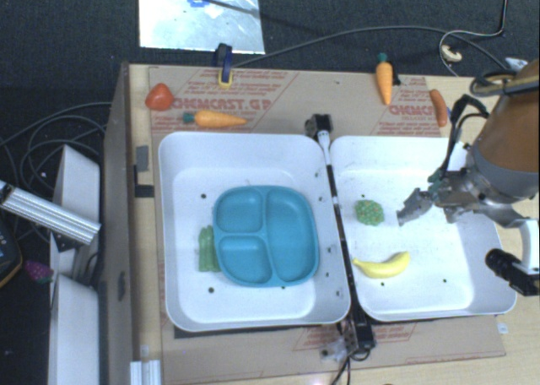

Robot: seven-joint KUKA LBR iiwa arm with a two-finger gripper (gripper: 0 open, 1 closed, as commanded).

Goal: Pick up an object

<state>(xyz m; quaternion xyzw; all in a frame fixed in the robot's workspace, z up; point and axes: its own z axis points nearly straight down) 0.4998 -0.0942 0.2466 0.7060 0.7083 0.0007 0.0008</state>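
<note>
In the right bin point(439, 299) lie a green broccoli-like piece point(369, 211) and a yellow banana point(383, 265) nearer the front. My gripper point(413, 207) hangs over that bin, just right of the green piece and above the banana. Its fingers point left and down, and nothing shows between them. The left bin point(190, 164) holds a blue divided plate point(263, 235) with a green vegetable point(207, 249) lying along its left side.
On the cardboard behind the bins lie a tomato point(159, 97), a carrot point(218, 119), a second carrot point(385, 79), an orange sausage-like piece point(439, 107) and a blue-yellow clamp point(224, 64). A black divider point(333, 206) runs between the bins. Cables trail at the right.
</note>
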